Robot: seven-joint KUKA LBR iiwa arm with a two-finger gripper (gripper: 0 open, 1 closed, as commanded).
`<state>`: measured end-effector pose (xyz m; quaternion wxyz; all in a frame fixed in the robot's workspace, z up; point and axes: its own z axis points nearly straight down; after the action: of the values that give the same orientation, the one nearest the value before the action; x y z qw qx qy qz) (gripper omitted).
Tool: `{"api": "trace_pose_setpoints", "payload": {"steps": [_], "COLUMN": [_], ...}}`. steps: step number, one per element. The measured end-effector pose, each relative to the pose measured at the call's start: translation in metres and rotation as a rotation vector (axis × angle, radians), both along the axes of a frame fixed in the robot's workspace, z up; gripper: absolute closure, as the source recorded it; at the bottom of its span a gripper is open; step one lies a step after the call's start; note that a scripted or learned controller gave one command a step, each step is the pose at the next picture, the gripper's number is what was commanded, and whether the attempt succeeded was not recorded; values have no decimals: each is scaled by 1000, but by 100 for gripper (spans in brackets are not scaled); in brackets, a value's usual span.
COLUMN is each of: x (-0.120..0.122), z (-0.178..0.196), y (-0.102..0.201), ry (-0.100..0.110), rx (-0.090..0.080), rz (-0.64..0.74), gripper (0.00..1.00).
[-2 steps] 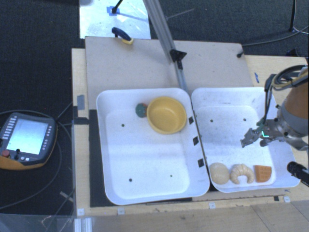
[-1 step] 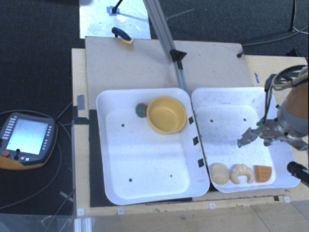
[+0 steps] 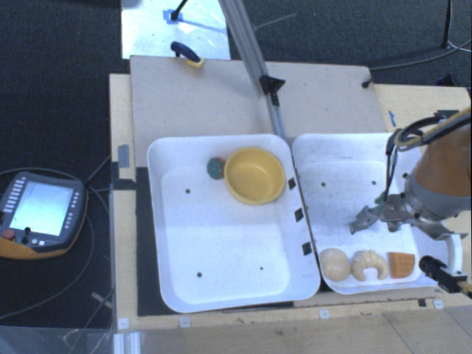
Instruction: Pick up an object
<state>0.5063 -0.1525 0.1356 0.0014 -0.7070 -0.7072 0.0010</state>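
In the right bin [image 3: 332, 161], three food-like items lie in a row along the near wall: a pale round bun [image 3: 335, 264], a curled croissant [image 3: 370, 265] and an orange-brown wedge [image 3: 401, 265]. My gripper [image 3: 375, 218] hangs over the right bin's middle right, just above and behind that row, with nothing seen between its fingers. In the left bin [image 3: 184, 271], a yellow bowl [image 3: 254, 175] sits at the far right corner with a small dark green ball [image 3: 215, 168] touching its left side.
A slanted metal pole [image 3: 251, 46] crosses above the far edge of the bench. A yellow-and-blue clamp [image 3: 186, 53] lies on the cardboard at the back left. A teach pendant [image 3: 38, 214] rests on the floor at left.
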Motion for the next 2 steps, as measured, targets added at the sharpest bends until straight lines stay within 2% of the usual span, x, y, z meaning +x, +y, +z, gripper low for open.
{"api": "trace_pose_setpoints", "payload": {"steps": [1, 2], "x": [-1, 1], "z": [-47, -35], "y": [0, 0], "ry": [0, -5], "rx": [0, -1], "rz": [0, 0], "gripper": [0, 100]}}
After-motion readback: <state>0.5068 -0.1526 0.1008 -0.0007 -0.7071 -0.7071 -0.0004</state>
